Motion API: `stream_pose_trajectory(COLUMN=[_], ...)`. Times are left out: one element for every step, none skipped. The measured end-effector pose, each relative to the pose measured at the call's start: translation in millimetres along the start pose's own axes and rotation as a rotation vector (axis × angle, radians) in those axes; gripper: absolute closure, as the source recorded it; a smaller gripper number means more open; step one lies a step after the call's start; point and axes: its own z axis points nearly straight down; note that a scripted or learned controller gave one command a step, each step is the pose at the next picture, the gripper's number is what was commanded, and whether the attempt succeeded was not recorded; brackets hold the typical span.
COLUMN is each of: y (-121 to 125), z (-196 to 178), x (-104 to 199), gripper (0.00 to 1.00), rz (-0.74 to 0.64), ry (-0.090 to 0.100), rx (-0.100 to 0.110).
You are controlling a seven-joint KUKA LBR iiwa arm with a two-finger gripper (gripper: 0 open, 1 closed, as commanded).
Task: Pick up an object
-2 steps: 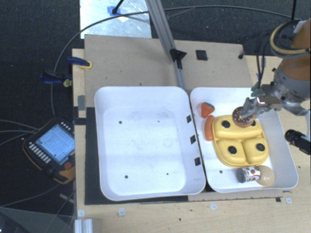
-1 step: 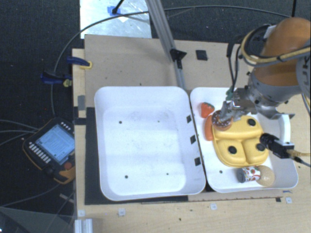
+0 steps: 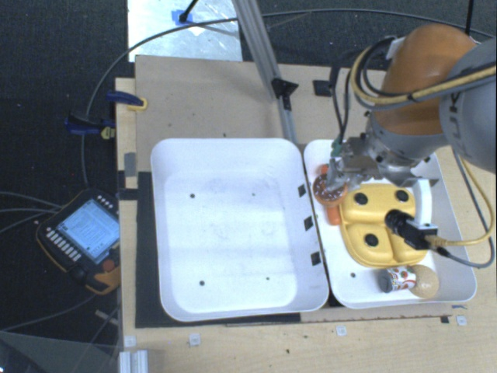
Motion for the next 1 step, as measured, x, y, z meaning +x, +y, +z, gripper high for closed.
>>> stream_pose_trajectory(y=[6.0], z=[3.3], x=[61.7], gripper=[1.0], rz=[-0.002], ry=[0.001], rx=[0.0])
